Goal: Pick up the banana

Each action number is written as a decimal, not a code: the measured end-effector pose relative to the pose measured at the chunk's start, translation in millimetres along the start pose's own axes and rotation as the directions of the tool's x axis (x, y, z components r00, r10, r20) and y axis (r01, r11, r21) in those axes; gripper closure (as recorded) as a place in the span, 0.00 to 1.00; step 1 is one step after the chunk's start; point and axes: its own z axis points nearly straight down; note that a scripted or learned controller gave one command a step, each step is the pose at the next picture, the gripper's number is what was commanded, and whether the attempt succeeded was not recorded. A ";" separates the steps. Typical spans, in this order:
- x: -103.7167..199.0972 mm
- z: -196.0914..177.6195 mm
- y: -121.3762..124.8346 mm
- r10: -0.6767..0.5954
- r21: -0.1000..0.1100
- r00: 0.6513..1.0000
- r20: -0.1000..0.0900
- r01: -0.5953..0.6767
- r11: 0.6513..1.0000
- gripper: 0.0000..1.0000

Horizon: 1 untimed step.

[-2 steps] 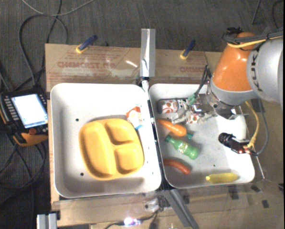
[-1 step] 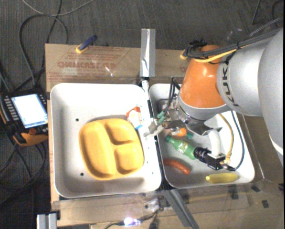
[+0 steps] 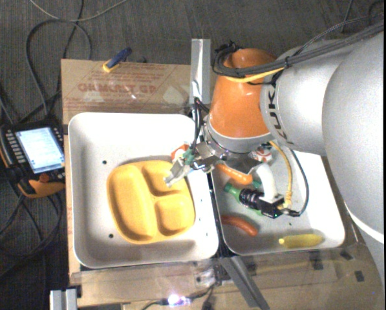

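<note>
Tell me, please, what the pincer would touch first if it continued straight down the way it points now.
Probably the yellow divided tray in the left bin: the pincer hangs over the tray's upper right part. Its height above it is unclear. The banana lies in the right bin.

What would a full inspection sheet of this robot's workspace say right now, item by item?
Surface: two shallow white bins side by side, left bin and right bin, on a bench.
Job's things: banana lies near the right bin's front edge, apart from the gripper.
Clutter: yellow divided tray in the left bin; red sausage-like item, green item and orange item in the right bin.
Grippers: gripper sits over the tray's rear right edge, nothing seen between its fingers.
Cables: yellow and black cables hang along the wrist; black cables on the floor.
Surroundings: cardboard sheet behind the left bin; handheld screen at left.
</note>
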 end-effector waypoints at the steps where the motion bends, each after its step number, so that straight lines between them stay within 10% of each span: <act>1: 37.1 58.8 4.1 -0.127 0.002 0.992 -0.001 0.127 0.992 0.00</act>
